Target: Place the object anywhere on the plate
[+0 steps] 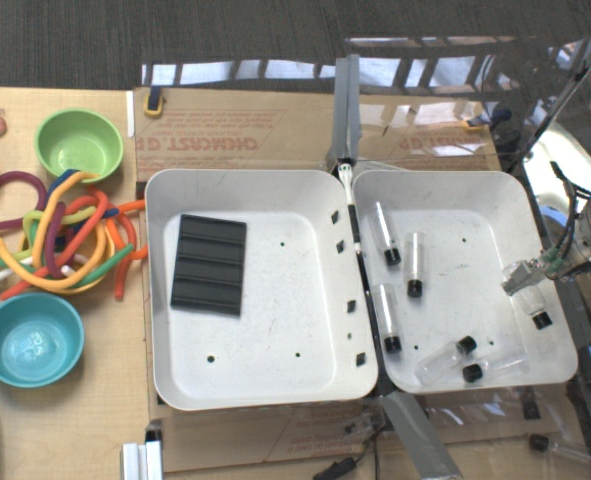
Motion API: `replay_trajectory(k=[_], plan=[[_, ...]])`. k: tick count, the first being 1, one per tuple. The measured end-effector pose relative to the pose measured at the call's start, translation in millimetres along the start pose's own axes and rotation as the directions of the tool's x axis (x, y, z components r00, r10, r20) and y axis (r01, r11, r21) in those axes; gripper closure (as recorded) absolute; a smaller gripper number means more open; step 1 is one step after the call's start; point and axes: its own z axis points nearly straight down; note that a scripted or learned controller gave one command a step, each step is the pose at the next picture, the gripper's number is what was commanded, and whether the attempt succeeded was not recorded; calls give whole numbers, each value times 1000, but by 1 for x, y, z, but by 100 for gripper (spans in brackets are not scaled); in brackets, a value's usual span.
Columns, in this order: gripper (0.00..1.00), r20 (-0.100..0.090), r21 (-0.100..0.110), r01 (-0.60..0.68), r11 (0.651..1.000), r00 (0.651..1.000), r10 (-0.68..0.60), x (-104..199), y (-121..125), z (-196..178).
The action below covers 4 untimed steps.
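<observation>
At the far left, outside the bins, the pale wooden worktop (85, 388) carries a green plastic bowl (79, 146), a tangle of coloured flexible rods in orange, yellow, red and purple (65, 238), and nearer, a turquoise plastic bowl (31, 339); these look parked as spare props, well apart from the work. Next comes the left shallow white bin (165, 368), where a black ribbed rectangular plate (209, 265) lies flat near the left wall, set as the open target for placing. The right shallow white bin (535, 368) touches it along the middle seam and holds about 6 clear plastic tubes with black caps: 2 (386, 234) toward the far side, 1 (387, 318) by the seam, and the rest lying loose toward the near right corner (463, 360), scattered as pick candidates. So the task's thing is in the right bin, none on the plate. The grey claw (523, 277) sits low at the right bin's right wall; whether it is released or clenched I cannot tell, and no tube is visibly in it. Flattened brown cardboard (245, 138) lies under the bins, with dark carpet (275, 18) beyond on the far side.
</observation>
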Motion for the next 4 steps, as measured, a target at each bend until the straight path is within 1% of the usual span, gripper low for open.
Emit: replay_trajectory(k=[1,2,3,4], plan=[[100,2,-1,117,993,993,-117,-15,46,-37],[100,-2,0,209,978,978,-209,8,-22,1],[100,2,-2,268,963,963,-268,-5,18,-35],[100,-1,-1,436,900,900,-436,31,-23,18]])
